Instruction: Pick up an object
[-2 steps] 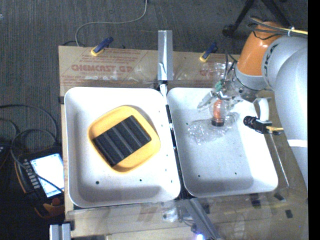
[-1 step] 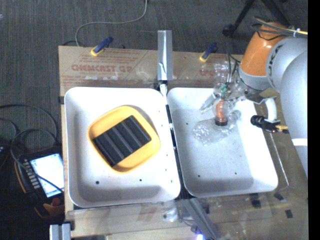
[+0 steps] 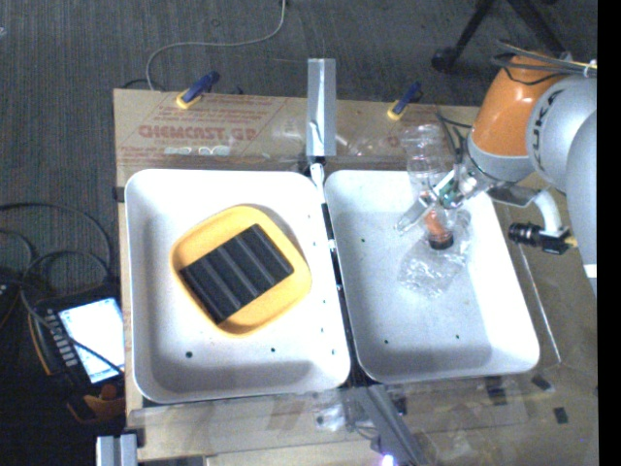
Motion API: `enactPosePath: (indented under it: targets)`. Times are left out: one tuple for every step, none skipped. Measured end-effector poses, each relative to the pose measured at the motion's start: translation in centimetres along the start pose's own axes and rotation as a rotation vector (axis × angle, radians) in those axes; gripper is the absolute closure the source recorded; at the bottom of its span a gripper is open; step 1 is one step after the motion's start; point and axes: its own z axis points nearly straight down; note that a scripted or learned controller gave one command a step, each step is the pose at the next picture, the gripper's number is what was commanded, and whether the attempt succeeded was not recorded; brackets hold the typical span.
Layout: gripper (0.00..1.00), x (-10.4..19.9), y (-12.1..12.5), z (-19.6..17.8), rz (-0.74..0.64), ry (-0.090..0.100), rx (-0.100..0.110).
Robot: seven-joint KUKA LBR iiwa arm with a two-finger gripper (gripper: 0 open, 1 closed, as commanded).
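Observation:
A yellow pad with a ribbed black top [image 3: 240, 268] lies tilted in the left bin [image 3: 155, 197]. In the right bin [image 3: 505, 338], a clear plastic bottle [image 3: 430, 265] lies near the far middle. It looks crumpled, and a small orange and black part [image 3: 440, 231] shows at its middle. My gripper [image 3: 434, 209] hangs right over the bottle's upper end, reaching in from the right under the orange-banded wrist [image 3: 509, 115]. The clear plastic blurs where the gripper ends and the bottle begins.
A metal divider post [image 3: 320, 105] stands at the back between the two bins. Clamps [image 3: 197, 88] hold a cardboard sheet behind them. A black cable connector [image 3: 537, 234] sticks out by the right bin's right rim.

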Motion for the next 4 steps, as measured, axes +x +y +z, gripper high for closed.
enactPosePath:
  targets:
    - [0.0,-2.1,-0.4,0.1,-0.026,0.041,0.005]
    - [0.0,-2.3,-0.2,0.1,-0.034,0.046,0.012]
    - [0.0,-2.4,-0.3,0.2,-0.096,0.04,0.015]
    - [0.0,-0.7,-0.2,0.2,-0.024,0.007,0.005]
